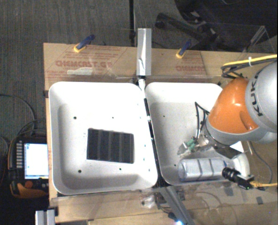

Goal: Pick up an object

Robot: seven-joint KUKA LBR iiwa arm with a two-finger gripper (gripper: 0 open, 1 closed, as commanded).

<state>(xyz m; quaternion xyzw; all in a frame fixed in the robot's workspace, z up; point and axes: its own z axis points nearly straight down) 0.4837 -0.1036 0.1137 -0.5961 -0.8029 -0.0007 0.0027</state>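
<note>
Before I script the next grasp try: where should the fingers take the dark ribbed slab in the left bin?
Across its short span, from straight above, is probably best. The dark ribbed slab lies flat on the left bin floor, with bare floor around its long edges.

This is a robotics lab or test workshop, and the signs are all over the view. A grey industrial arm (251, 109) with an orange band reaches in over a plywood bench (106, 62), where two shallow white bins (59, 125) sit side by side. Blue-and-yellow spring clamps (84, 42) grip the board's far edge, pinning a clear sheet. A control pendant (30, 165) with a lit screen lies on the dark carpet at the left, cables trailing. At the top, an office chair's base (195, 20) stands on the floor.
</note>
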